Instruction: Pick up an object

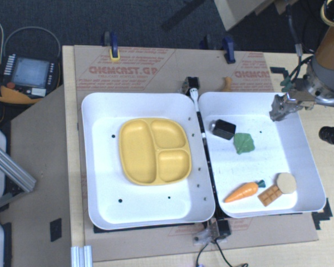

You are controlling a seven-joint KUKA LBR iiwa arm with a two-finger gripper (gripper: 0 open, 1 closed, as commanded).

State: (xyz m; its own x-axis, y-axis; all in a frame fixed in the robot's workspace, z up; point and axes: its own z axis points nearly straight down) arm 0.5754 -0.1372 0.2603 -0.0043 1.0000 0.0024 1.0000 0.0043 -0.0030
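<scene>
While the gripper (278, 109) hangs over the right bin's (306, 149) far right corner, its grip is too blurred to judge. Nearby lie a black block (224, 129), green piece (244, 143), carrot (242, 192), and brown piece (269, 194).

Arm (328, 54) comes in from approx 2 o'clock of the view, orange band just above the wrist, cables looped round the wrist at its 9 o'clock side. Wrist angled down and towards 8 o'clock. Gripper (278, 111) at the arm's tip, pointing down, nothing seen betw. its tips; too small to tell more.
</scene>
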